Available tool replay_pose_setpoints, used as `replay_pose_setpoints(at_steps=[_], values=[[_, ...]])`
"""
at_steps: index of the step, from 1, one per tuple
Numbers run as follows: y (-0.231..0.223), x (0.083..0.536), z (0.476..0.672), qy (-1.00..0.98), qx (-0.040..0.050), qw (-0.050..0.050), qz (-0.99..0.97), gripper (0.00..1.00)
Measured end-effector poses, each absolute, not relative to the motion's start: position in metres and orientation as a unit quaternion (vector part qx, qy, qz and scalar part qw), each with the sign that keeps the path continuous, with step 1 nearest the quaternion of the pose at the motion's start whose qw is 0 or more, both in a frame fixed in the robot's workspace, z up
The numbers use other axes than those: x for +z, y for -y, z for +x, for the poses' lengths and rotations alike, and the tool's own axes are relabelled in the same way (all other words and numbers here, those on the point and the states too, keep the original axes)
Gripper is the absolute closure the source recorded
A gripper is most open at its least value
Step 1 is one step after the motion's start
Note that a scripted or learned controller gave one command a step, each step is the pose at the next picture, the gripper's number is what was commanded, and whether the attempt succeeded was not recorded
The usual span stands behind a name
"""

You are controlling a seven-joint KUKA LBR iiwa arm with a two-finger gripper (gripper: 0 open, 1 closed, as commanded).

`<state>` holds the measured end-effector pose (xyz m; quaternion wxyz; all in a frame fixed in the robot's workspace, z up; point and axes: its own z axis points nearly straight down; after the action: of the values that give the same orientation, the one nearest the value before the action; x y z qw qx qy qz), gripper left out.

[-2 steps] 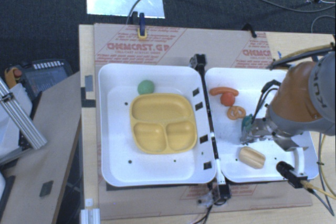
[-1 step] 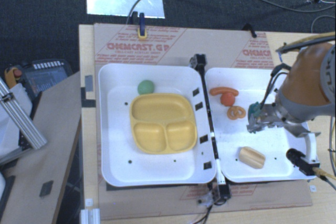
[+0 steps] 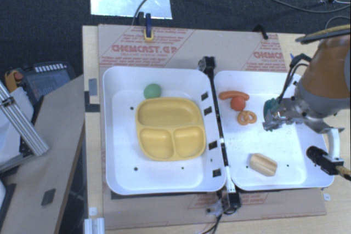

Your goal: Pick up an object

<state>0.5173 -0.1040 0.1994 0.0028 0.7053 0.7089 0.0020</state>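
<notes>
Pretzel (image 3: 247,117) sits in right bin (image 3: 285,175), just below tomato (image 3: 238,103) and carrot (image 3: 233,95); bread roll (image 3: 263,164) further down. Gripper (image 3: 270,118) hovers just right of pretzel, holding nothing; finger spread: cannot tell. Yellow tray (image 3: 169,128) in left bin (image 3: 123,172).

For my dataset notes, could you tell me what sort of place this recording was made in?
Most likely a robotics lab's pick-and-place test bench, not a kitchen: two white bins sit on cardboard, toy food such as a yellow divided plate and a bread roll lies in them, and cables run across dark carpet.
</notes>
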Motion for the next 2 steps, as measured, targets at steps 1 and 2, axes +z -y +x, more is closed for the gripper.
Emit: replay_pose_setpoints(at_steps=[1, 2], values=[[0.104, 0.264, 0.518, -0.709, 0.0026, 0.004, 0.705, 1.0], [0.055, 0.268, 0.542, -0.711, 0.0021, 0.001, 0.704, 1.0]])
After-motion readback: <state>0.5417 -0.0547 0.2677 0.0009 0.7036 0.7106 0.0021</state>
